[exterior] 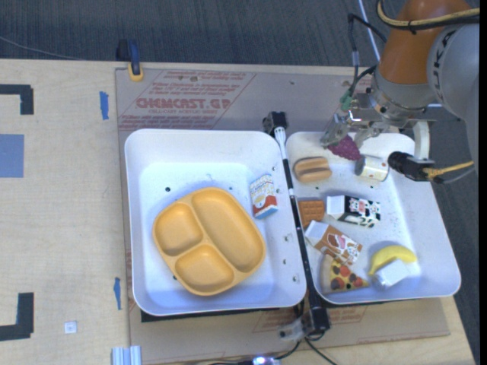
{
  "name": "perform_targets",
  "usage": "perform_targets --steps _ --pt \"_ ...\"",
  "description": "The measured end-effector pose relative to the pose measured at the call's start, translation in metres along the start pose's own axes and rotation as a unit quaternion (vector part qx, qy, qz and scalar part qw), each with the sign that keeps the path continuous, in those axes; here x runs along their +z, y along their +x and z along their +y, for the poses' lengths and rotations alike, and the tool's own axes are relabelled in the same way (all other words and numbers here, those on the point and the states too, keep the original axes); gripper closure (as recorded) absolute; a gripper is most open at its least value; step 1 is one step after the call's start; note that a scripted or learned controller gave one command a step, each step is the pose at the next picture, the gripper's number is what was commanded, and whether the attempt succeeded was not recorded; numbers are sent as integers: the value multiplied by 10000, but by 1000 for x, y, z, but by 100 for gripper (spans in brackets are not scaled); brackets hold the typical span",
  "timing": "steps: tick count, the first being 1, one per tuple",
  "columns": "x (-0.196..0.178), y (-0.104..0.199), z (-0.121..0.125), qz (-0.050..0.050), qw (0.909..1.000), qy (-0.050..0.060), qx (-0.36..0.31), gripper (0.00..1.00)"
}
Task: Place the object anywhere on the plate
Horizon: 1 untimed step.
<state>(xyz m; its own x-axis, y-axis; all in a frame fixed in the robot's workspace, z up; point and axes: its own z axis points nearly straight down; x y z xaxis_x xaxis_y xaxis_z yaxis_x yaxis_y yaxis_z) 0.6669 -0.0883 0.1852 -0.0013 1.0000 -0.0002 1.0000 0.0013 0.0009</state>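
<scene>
A yellow three-compartment plate [207, 239] lies in the left bin [144, 204], with nothing on it. My gripper [347, 131] hangs over the back left corner of the right bin [434, 226]. A purple toy [347, 148] sits directly at its tip, touching or nearly touching it. A hot dog bun [311, 169] lies just left of the purple toy, and a small white and yellow piece [373, 168] just right of it.
A small carton [263, 196] stands in the left bin beside the plate's upper right rim. The right bin also holds a cracker [310, 209], a cow-patterned carton [356, 210], a brown packet [336, 242], a pizza slice [342, 277] and a banana [393, 258].
</scene>
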Motion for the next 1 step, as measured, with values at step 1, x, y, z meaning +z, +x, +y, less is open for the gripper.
perform_targets --steps 1 --pt "0 0 0 -1 10000 0 0 0"
